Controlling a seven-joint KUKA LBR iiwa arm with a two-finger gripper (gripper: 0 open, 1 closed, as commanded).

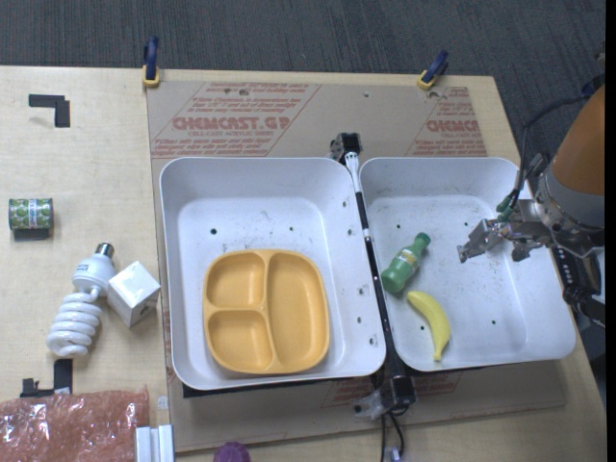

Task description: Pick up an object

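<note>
**Gripper over the right bin, bottle and banana to its left**

Nearest the camera, at the lower left of the tabletop [87, 191], lies a crinkled reddish mesh bag [72, 426]. Just above it rest a white spiral light bulb [79, 306] and a small white cube [133, 294], touching or nearly so. A small green can [30, 216] lies on its side further up the left edge.

The left bin [178, 258], smooth white plastic with rounded corners, holds a yellow-orange divided plate [267, 311] with three compartments.

In the right bin [539, 340], scuffed and speckled with dark marks, a curved yellow banana [433, 323] lies near the front wall. Just beyond it, close but apart, a green bottle [404, 263] lies tilted, its small yellow-green cap pointing up and right.

The gripper [478, 243], grey metal, hangs over the bin's right half with its tips pointing left toward the bottle, near it but not touching. Nothing sits between its fingers; whether they are spread or closed cannot be told.

Beyond the bins, a brown printed cardboard sheet [241, 114] is pinned by two blue and yellow clamps [150, 63].
</note>
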